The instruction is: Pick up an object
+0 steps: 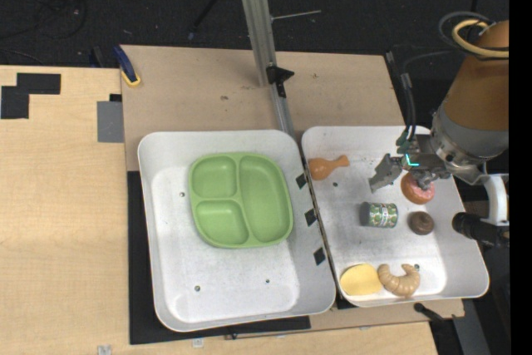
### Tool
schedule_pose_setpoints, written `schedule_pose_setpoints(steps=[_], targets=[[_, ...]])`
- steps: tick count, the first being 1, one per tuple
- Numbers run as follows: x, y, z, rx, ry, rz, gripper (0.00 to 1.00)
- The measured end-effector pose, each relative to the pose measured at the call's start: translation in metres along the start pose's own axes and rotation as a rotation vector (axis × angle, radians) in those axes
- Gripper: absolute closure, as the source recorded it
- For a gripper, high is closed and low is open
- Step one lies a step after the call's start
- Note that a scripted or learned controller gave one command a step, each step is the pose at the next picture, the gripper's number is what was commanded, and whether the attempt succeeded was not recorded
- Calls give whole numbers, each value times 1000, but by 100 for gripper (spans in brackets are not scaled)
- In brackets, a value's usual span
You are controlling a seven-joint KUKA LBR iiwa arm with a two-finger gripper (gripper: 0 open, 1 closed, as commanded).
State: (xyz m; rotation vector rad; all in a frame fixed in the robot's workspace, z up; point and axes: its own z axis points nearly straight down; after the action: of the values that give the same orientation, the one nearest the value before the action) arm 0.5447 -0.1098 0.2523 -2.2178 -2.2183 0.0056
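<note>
Arm over the right bin, nothing seen between its fingers.

The gripper [405,171] hangs at the right of the frame above the right bin [349,262], its dark fingers [385,175] spread apart and holding nothing; just right of them lies a red-pink ball [418,190], partly under the wrist; below sits a green can [382,215] on its side, with a brown lump [421,223] beside it to the right; an orange drumstick-shaped toy [327,166] lies at the bin's upper left; a yellow disc [360,281] and a tan curled piece [401,279] touch at the bin's lower edge; the left bin [166,278] holds a green divided plate [240,200]; both bins rest on the desk [191,87].
</note>
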Motion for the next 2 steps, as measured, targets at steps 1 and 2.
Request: schedule_pose_setpoints(steps=[1, 2], targets=[[0, 1, -1, -2, 0, 0, 0], [3, 2, 43, 1, 0, 0, 0]])
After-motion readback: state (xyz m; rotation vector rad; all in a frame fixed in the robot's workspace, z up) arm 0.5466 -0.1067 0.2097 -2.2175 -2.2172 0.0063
